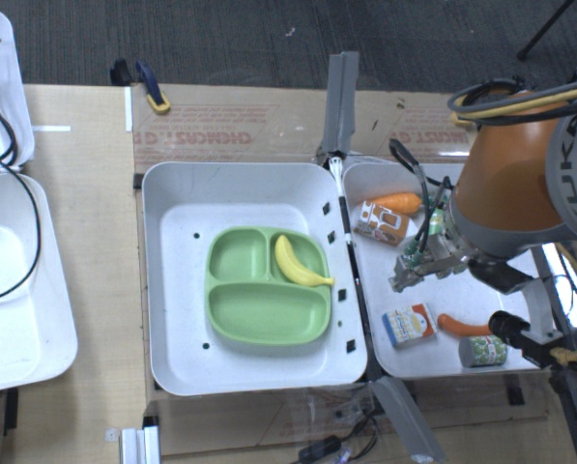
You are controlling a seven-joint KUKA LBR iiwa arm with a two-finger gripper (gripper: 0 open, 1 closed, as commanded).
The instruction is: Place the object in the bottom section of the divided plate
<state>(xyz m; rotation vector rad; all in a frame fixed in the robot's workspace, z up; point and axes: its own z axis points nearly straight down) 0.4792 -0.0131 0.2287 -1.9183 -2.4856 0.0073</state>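
A green divided plate (269, 315) lies in the left bin (172, 259). Its wide bottom section is bare, and a yellow banana (299, 264) rests in its upper right section. My gripper (405, 276) hangs over the middle of the right bin (443, 370), between an orange-and-white can (380, 222) above it and a small blue-and-white carton (408, 325) below it. I see nothing clearly held in it. The arm's orange band hides the bin's right part.
The right bin also holds a carrot (397, 202) at the top, an orange vegetable (462, 325) and a green can (482, 351) at the bottom right. A grey divider post (340, 104) stands between the bins. White equipment with black cables sits at the far left.
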